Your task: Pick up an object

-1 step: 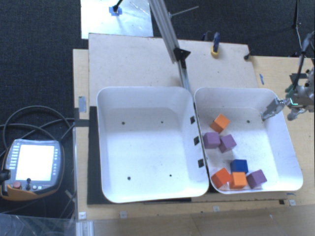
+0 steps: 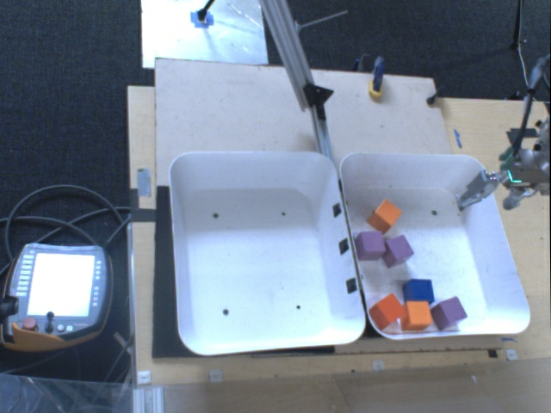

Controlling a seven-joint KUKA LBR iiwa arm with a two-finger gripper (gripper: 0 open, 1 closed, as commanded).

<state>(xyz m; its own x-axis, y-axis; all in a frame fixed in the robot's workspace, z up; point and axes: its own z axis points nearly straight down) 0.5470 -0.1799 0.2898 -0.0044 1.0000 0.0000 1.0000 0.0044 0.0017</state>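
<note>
The right bin (image 2: 495,231) holds several small blocks. An orange block (image 2: 385,214) lies toward its far left, with two purple blocks (image 2: 370,245) (image 2: 398,250) touching each other just in front of it. Near the front wall a blue block (image 2: 418,290), two orange blocks (image 2: 387,310) (image 2: 417,316) and a purple block (image 2: 448,312) sit bunched together. My gripper (image 2: 492,191) hangs at the view's right edge, over the far right rim of this bin and well apart from every block. Nothing shows in its grasp.
The left bin (image 2: 189,256) stands beside the right one, sharing a middle wall with black clips (image 2: 343,246). A slanted metal pole (image 2: 288,41) rises behind the bins. A teach pendant (image 2: 56,295) with its cable lies at the far left, off the bench.
</note>
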